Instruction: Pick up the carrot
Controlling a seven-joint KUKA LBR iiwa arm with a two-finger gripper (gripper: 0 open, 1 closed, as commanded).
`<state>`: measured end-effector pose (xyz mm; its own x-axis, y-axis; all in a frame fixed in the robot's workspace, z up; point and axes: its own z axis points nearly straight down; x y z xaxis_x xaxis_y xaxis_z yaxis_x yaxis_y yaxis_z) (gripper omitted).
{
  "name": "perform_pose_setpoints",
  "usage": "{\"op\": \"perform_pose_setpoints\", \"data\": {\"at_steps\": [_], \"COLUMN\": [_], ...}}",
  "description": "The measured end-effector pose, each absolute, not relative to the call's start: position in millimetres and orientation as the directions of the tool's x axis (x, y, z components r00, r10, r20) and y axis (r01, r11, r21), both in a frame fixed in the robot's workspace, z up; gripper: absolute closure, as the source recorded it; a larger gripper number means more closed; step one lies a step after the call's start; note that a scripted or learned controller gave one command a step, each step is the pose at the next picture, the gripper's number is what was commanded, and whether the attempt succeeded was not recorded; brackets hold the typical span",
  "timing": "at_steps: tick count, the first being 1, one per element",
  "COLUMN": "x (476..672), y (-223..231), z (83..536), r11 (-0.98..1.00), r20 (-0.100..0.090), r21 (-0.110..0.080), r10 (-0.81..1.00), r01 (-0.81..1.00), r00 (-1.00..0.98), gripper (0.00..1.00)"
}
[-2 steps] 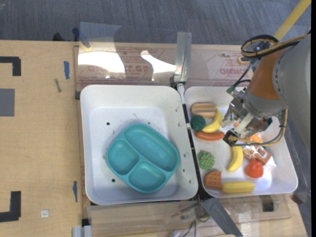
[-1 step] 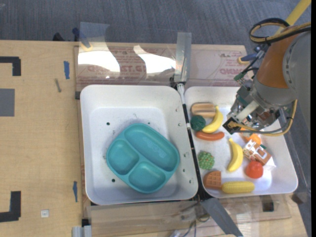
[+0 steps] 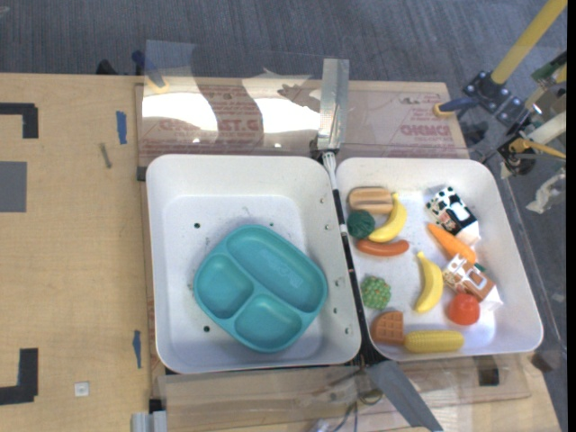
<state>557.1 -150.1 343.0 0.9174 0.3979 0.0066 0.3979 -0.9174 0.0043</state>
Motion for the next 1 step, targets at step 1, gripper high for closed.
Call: {"op": "perform_pose_setpoints", "data": {"at_steps": [1], "x": [552.9], "y": [-149.6], "z": [281.7], "r11": [-0.95], "r20": [-0.007], "r21": [-0.004], "r10": [0.311], "r01": [0.311], "r00": [0.95], "gripper": [1.0]}}
